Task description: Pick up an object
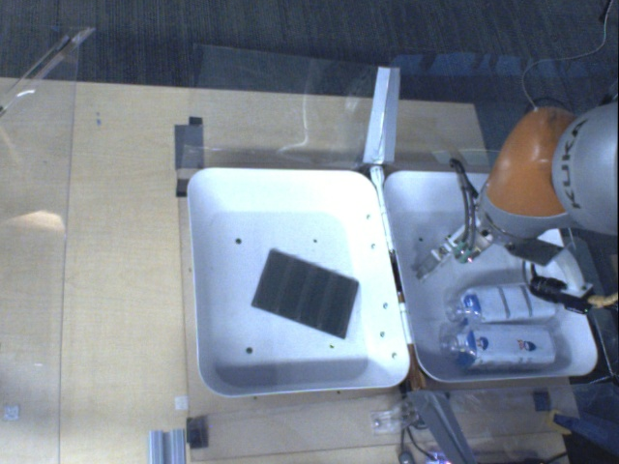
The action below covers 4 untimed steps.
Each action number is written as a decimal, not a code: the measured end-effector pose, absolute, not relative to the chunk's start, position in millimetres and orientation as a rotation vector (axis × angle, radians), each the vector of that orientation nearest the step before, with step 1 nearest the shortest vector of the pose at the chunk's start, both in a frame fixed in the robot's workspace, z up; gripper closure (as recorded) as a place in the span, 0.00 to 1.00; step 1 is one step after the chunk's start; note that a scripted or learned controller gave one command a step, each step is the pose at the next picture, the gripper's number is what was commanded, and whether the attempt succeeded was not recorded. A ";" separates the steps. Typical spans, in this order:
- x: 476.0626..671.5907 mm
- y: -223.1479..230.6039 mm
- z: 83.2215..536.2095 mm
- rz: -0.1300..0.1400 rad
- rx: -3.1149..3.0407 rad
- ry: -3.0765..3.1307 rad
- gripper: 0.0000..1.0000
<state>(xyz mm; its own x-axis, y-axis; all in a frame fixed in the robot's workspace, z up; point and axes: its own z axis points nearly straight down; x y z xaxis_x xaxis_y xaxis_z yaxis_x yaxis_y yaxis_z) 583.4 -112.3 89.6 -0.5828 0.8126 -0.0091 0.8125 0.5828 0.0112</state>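
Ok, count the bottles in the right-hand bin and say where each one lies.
2. One bottle lies on its side near the bin's middle; the other bottle lies just in front of it, by the near wall. The arm may hide more.

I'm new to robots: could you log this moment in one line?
gripper: over right bin | bottles: lying in right bin, untouched | dark pad: left bin

No text, brand or number can be read. The nearer bottle [510,345] in the right bin [426,211] carries a white label with small dark and red marks, too blurred to make out. The bottle behind it [498,304] also bears a pale label, unreadable. The dark ribbed pad [306,293] shows no lettering.
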 end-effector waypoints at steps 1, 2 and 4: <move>488.4 -102.1 156.1 0.006 1.584 2.707 0.00; 520.0 -126.7 89.1 0.011 1.834 2.539 0.00; 520.4 -140.6 143.2 0.007 1.973 2.434 1.00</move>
